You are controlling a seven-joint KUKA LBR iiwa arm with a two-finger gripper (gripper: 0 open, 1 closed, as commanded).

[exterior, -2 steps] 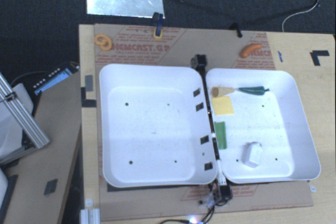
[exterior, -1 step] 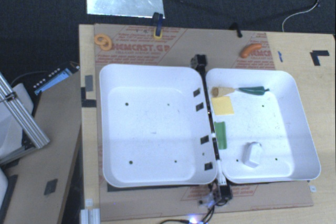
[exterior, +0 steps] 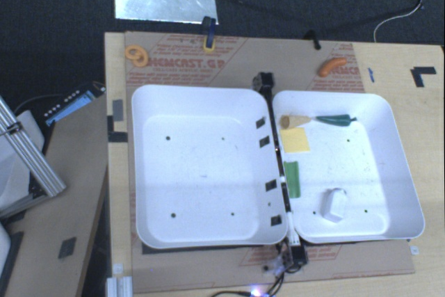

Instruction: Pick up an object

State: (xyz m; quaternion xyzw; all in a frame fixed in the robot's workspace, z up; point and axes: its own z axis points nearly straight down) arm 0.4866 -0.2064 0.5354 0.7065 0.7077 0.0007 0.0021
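Bench [exterior: 229,55], left bin [exterior: 201,90] beside right bin [exterior: 334,95], yellow card [exterior: 295,140], green strip [exterior: 291,178], white block [exterior: 334,205] in the latter

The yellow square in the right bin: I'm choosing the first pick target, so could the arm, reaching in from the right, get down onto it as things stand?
Probably yes. The yellow square lies flat with open space above it. The green block and the brush lie near but apart from it; the bin's left wall is close.

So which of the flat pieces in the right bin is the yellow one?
The yellow square, near the bin's left wall. The green strip just below it is narrower and longer.
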